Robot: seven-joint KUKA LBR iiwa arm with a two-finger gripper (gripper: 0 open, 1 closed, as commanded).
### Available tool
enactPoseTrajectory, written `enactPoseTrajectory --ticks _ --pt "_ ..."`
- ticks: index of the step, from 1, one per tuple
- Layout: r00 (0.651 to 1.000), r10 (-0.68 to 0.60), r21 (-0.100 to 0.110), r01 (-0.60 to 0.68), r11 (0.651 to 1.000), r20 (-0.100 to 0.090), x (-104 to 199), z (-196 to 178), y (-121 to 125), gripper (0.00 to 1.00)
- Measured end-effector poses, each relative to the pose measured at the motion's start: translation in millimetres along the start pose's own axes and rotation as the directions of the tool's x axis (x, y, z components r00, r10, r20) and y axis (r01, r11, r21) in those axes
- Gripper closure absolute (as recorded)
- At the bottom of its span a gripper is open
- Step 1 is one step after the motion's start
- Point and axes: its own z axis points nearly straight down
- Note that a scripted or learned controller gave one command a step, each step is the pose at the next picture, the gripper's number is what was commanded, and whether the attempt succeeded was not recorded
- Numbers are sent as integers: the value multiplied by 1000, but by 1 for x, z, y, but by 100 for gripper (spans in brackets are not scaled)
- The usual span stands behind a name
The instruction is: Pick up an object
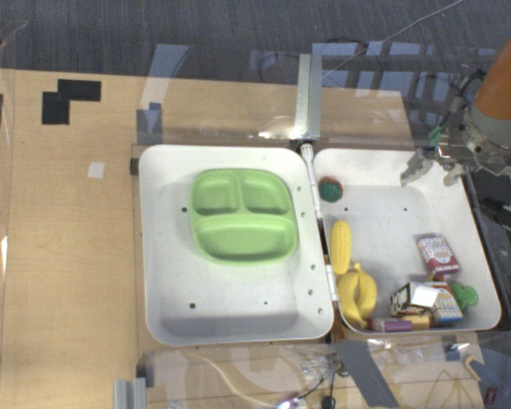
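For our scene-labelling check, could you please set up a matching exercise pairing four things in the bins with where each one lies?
Things:
1. green divided plate
2. corn cob
3. small green and red ball
4. gripper

Places:
A. far left corner of the right bin
B. middle of the left bin
C. over the far right part of the right bin
D. along the right bin's left wall, just beyond the bananas

Pairs: 1-B, 2-D, 3-A, 4-C

A divided plate (242,215) lies in the left bin (166,313). In the right bin (383,220), a corn cob (341,244) sits above bananas (358,293); small boxes (426,301) crowd its lower right corner.
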Motion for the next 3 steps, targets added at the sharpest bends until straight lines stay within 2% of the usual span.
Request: enactPoseTrajectory --ticks 1,2,3 --pt "998 -61 0 61 998 1 -24 96 -32 0" --pt "995 -100 -7 101 995 3 -26 99 -102 0" --pt "995 -103 -15 103 995 3 -24 88 -98 100"
